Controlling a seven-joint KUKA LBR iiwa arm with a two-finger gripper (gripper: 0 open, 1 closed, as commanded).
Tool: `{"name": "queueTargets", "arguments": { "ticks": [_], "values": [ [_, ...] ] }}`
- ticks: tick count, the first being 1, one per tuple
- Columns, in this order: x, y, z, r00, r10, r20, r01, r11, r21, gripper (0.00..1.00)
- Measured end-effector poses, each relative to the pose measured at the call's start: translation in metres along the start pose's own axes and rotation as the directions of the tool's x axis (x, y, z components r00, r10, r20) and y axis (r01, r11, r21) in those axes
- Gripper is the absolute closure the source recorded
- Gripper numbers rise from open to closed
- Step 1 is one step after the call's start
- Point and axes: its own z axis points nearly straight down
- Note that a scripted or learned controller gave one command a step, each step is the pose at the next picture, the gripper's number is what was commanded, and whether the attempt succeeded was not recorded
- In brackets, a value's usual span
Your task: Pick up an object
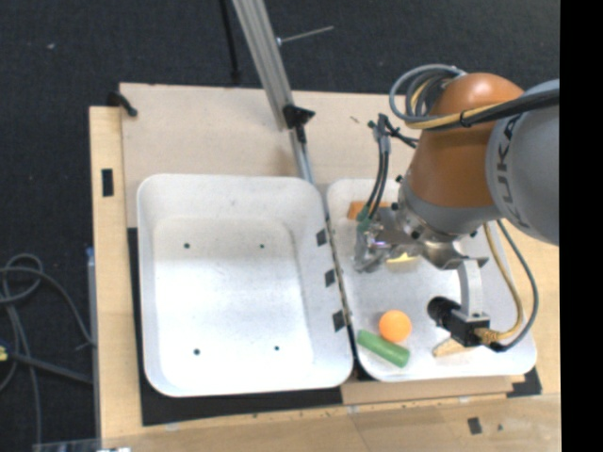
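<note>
Where the right bin comes nearest, a green cylinder lies just beside an orange ball; farther in, the gripper hangs over the bin's left side, apart from both, its grip impossible to tell.

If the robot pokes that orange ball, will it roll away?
Probably. The orange ball looks round and smooth, so a nudge would likely send it rolling. The green stick lying close beside it might stop it that way. It also looks small, probably light.
</note>
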Motion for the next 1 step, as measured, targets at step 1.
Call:
{"name": "queueTargets", "arguments": {
  "ticks": [1],
  "values": [
    [0.0477, -0.0044, -0.0048, 1.0, 0.0, 0.001, 0.0, 1.0, -0.002, 1.0]
  ]
}}
